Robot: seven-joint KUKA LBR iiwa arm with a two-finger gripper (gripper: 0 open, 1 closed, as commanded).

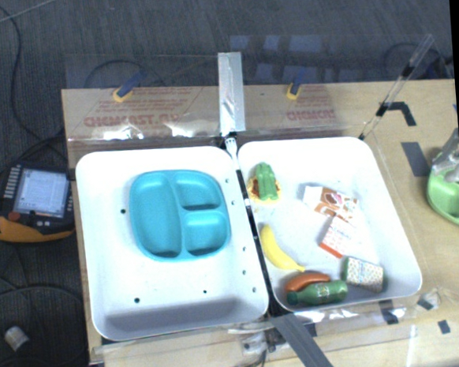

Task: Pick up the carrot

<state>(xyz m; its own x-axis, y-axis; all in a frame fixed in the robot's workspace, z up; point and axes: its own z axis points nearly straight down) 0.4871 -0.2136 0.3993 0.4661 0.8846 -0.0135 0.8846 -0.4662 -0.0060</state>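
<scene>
Two white bins sit side by side on a tan bench (435, 281), inner rims touching. The left bin (112, 299) holds a blue divided tray (179, 213) lying flat, near the middle.

The right bin (389, 206) holds the clutter. The carrot (304, 278) is an orange-red piece lying flat near the front wall, left of centre. It touches a dark green veg (319, 293) just in front of it. A banana (276, 249) lies just behind the carrot, along the left wall. A green and yellow item (263, 182) is in the back left corner. A white and orange packet (330, 200) sits mid-bin and another (341, 237) just in front of it, tilted. A small patterned box (364, 274) is near the front right, just beside the green veg.

Jaw state — cannot tell.

Bench surface: a clear plastic sheet with red print (145, 114) is behind the bins, with yellow clips (127, 90) on its back edge. A shiny metal strip (231, 91) stands at the seam between the bins. Dark tape bits (414, 156) are on the right side, and a green thing (448, 189) sits at the right edge.

Room — dark grey carpet (30, 60) with loose cables. A handheld pendant (29, 201) with a lit screen lies left of the bench.
</scene>
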